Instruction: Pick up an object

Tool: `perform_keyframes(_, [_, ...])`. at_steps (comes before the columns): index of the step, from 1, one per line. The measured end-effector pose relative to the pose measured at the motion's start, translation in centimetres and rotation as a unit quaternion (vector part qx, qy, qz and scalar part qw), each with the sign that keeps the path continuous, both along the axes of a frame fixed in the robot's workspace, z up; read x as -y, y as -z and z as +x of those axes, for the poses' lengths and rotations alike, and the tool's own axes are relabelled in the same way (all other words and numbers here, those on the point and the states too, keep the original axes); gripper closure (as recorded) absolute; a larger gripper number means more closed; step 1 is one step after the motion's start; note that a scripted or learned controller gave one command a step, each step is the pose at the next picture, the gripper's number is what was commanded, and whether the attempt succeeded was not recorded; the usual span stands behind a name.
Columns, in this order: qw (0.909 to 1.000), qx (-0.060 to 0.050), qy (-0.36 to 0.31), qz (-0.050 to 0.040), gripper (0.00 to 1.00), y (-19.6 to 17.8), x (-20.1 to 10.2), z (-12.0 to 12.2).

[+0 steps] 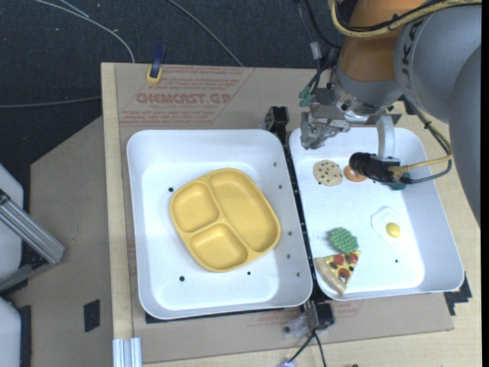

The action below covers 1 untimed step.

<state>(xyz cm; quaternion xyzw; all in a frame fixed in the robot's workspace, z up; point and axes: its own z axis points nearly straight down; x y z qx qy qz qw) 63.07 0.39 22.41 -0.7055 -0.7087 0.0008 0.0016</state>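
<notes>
- A pizza slice [337, 271] lies at the near edge of the right bin [428, 274], with a green broccoli piece [344, 239] just behind it.
- A fried egg [388, 225] rests farther right on the same bin floor, apart from both.
- The left bin [149, 205] holds a yellow divided plate [224, 219] lying flat, turned at an angle.
- Farther back in the right bin sit a chocolate-chip cookie [328, 173] and an orange disc [354, 174] partly hidden by a black cable fitting.
- The gripper [316, 135] hangs over the bin's far left corner, nothing between its fingers; how far apart they stand I cannot tell.
- Both bins sit on brown cardboard [191, 94] clipped by a blue-yellow clamp [156, 64]; dark carpet [69, 29] with loose cables lies beyond.
</notes>
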Motion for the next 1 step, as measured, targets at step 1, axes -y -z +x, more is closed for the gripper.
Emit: perform_keyframes(1, [1.0, 0.004, 0.0, -0.0003, 1.0, -0.98, -4.8, 0.78])
